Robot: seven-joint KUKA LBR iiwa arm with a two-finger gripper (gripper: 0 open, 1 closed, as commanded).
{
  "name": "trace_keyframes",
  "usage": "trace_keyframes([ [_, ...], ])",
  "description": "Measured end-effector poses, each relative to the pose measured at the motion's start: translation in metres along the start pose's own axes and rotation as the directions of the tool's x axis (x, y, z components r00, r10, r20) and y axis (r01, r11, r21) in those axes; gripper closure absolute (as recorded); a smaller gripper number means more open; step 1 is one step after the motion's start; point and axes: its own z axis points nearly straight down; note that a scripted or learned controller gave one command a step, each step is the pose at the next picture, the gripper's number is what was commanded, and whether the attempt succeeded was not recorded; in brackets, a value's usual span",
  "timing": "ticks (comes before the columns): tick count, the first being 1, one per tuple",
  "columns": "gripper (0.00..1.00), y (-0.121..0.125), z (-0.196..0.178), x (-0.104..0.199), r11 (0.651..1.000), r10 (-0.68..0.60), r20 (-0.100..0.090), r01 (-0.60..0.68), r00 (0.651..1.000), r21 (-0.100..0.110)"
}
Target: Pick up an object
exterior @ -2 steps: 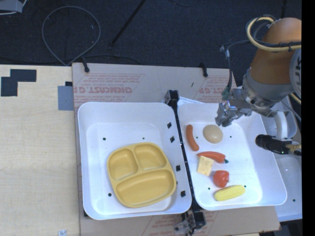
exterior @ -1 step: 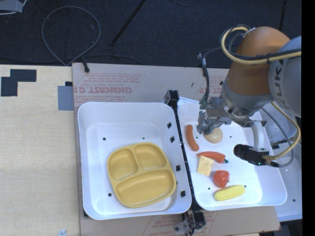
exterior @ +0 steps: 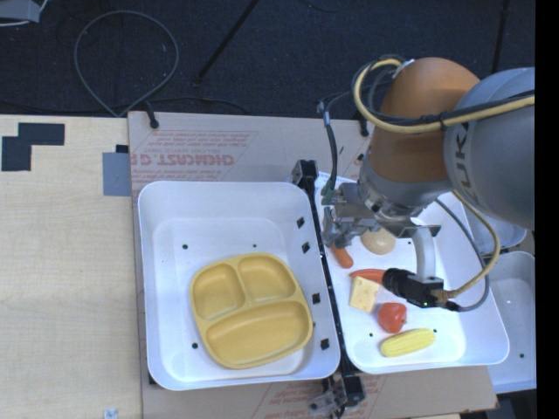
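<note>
The gripper (exterior: 342, 230) is seen low over the right bin (exterior: 489, 343), parked close to that bin's left wall and toward its far left corner, just across the divider from the left bin (exterior: 166, 234). How the jaws stand can't be told from up here (the wrist and the orange band block most of the view, so no guessing), and nothing is seen held between them. The nearest candidate is judged to be the small orange piece (exterior: 343, 257), which is found just below the gripper, toward the bin's near edge, hugging the left wall; its long axis looks to be tilted a bit, running roughly from far-left to near-right, though it's small and hard to be sure of. The pale round thing (exterior: 379, 241) is placed just beside the gripper on the right, partly tucked under the arm. Farther toward the near edge, the yellow block (exterior: 363, 294) and the red strip (exterior: 369, 275) are seen touching or nearly so, then the red ball (exterior: 392, 316), and the corn cob (exterior: 407, 342) is laid crosswise near the bin's near edge, well apart from the gripper. A yellow divided plate (exterior: 251, 309) is sat in the left bin. So a short shift toward the near edge would probably be needed before any closing is tried.
</note>
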Motion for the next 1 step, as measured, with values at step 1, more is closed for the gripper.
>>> trace_keyframes([
  [1, 1.00, -0.0198, 0.0044, 0.0429, 1.000, 0.000, 0.001, 0.000, 1.000, 0.001],
])
